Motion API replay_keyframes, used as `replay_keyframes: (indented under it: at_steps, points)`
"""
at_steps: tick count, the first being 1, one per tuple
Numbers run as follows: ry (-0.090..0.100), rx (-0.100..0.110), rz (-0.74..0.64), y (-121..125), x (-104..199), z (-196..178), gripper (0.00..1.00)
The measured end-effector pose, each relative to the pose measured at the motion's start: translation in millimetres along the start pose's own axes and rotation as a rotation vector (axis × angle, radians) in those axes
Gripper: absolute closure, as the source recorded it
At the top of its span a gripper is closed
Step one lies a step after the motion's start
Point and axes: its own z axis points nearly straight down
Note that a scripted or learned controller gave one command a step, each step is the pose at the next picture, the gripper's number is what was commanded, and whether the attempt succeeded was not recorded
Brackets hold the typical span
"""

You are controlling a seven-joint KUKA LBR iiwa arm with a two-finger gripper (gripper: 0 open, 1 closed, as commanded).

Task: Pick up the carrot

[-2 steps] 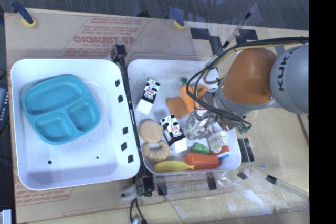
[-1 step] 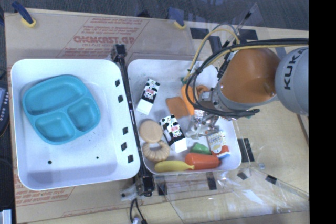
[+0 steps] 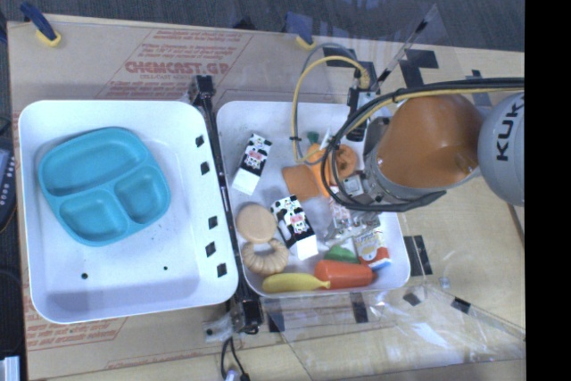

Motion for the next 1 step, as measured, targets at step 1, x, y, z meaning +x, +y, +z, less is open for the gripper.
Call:
replay_keyframes:
  at_steps: [1]
  points:
    - [-0.001,0.01,0.085,4.3,-99.6,-85.5,1.0]
